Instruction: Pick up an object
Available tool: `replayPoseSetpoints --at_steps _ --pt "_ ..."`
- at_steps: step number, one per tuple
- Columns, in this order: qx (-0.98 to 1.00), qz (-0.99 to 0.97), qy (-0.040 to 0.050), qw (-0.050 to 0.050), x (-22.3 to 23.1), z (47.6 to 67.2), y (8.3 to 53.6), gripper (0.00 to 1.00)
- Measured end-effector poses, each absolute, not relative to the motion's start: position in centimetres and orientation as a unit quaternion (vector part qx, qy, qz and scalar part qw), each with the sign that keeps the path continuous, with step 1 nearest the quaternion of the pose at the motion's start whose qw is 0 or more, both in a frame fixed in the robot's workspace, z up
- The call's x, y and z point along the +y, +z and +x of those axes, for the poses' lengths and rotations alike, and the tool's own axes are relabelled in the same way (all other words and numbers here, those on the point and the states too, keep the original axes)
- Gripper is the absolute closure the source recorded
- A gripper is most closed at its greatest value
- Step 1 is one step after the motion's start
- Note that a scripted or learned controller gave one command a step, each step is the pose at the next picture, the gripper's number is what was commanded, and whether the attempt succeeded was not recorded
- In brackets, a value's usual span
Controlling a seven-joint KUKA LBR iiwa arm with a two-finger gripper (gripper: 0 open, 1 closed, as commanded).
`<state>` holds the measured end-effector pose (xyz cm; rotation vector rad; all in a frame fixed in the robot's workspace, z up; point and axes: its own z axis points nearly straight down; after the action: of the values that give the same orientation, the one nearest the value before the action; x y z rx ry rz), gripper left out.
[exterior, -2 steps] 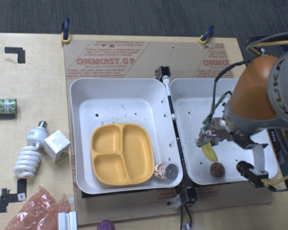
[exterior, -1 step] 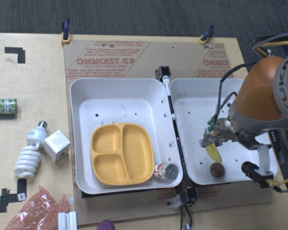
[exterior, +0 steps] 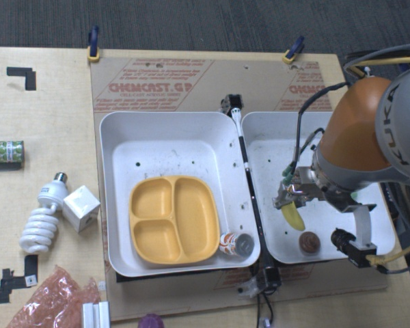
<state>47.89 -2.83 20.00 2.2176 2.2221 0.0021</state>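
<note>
A small yellow banana-shaped object (exterior: 293,217) lies tilted in the right shallow white plastic bin (exterior: 273,142), directly beneath the robot's metal gripper (exterior: 291,191); whether its jaws are spread or pinching cannot be told. A round dark brown object (exterior: 309,241) sits nearby. The left white bin (exterior: 157,132) holds a smooth yellow three-compartment plate (exterior: 174,219). The cardboard sheet (exterior: 157,80) reads "CHEMCAST."

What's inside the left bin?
In the left bin: a yellow divided plate and a small can at its right corner. Whatever lies under the plate is covered.
</note>
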Motion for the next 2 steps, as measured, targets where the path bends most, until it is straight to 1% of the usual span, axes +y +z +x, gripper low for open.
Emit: replayPoseSetpoints --at_steps 1,2 --pt "0.707 0.708 -0.0004 0.001 -5.7 48.5 19.2 1.00" --pt "0.707 0.707 0.0000 0.000 -6.8 47.8 19.2 1.00"
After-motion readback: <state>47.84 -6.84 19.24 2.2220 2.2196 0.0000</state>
